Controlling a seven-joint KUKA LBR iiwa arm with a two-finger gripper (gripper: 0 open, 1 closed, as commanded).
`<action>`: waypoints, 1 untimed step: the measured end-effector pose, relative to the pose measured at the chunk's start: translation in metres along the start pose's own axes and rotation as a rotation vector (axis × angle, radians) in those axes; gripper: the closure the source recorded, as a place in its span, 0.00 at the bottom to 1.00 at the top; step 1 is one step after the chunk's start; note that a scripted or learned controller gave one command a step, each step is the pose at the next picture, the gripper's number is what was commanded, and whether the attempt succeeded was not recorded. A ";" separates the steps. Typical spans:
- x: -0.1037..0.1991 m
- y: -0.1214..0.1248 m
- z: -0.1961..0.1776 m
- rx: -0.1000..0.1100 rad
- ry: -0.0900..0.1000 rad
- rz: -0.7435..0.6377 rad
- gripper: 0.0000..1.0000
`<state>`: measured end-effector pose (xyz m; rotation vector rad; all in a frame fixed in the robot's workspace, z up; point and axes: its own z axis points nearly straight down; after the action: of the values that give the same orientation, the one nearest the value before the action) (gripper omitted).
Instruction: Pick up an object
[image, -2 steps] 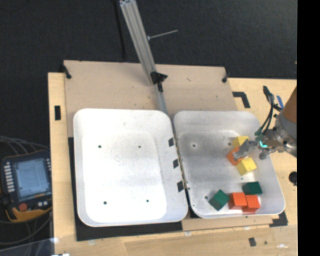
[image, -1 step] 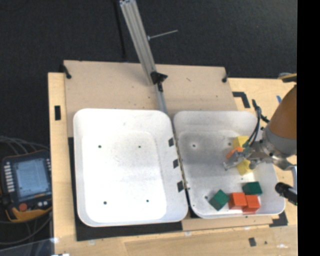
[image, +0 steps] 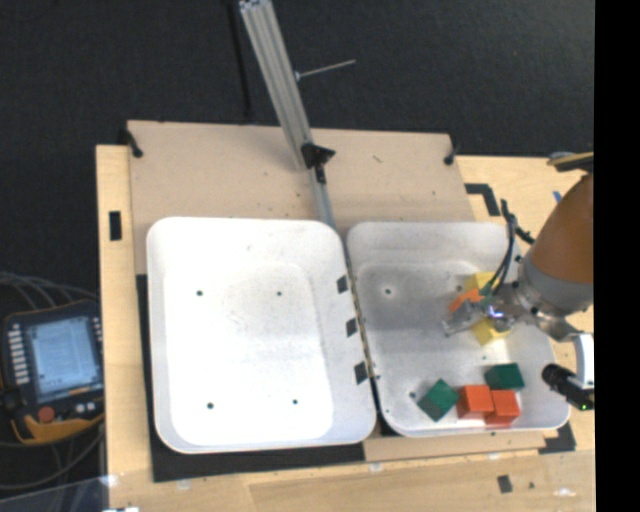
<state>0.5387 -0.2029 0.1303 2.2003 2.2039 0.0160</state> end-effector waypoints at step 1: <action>-0.002 0.000 -0.008 -0.003 -0.002 0.006 1.00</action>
<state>0.5389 -0.2044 0.1387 2.2044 2.1940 0.0173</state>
